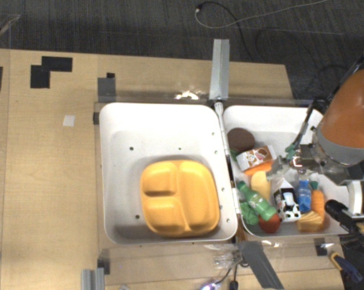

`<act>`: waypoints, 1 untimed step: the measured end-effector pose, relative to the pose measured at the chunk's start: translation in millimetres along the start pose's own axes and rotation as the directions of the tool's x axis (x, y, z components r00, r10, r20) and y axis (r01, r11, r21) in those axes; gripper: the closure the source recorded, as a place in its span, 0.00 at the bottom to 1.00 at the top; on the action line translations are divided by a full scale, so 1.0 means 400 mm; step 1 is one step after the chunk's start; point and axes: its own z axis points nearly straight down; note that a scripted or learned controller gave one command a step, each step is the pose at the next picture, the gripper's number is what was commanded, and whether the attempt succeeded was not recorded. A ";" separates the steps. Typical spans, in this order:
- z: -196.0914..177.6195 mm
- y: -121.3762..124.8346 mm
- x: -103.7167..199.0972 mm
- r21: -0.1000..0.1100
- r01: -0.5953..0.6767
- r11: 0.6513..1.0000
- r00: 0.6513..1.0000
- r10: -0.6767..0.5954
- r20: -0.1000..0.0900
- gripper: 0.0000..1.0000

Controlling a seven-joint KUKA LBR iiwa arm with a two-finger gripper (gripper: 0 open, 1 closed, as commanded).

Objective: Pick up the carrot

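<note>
- Nearest the camera, at the bottom of the view: a grey metal bracket (257,264) below the seam between the two bins, with cable ends beside it.
- Landmark for all positions: the yellow divided tray (179,196), lying in the left bin (118,138) toward its near side.
- Right bin (273,116) touches the left bin along the seam just right of the tray; all loose items sit in its near half.
- Carrot (317,202): orange, far right of the tray, near the right bin's near-right corner, standing roughly lengthwise away from the camera. A tan bread-like piece (311,222) touches its near end.
- Blue bottle-like item (303,195) just on the tray side of the carrot; black-and-white cow-patterned item (286,203) next toward the tray.
- Green bottle (257,202) lies closest to the tray, slanted; red tomato-like piece (268,223) at its near end.
- Yellow wedge (261,185), a small printed packet (254,157) and a brown round item (241,139) lie further from the camera, right of the tray.
- Gripper (298,161) hangs over the right bin, beyond the blue item and to the tray side of the carrot; not touching the carrot as far as visible.
- Jaw state: cannot tell, the fingers are lost in clutter.
- Arm's orange band (350,116) is at the far right.
</note>
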 end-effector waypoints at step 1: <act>0.276 0.056 -0.073 -0.018 -0.027 0.999 1.000 0.027 0.002 0.00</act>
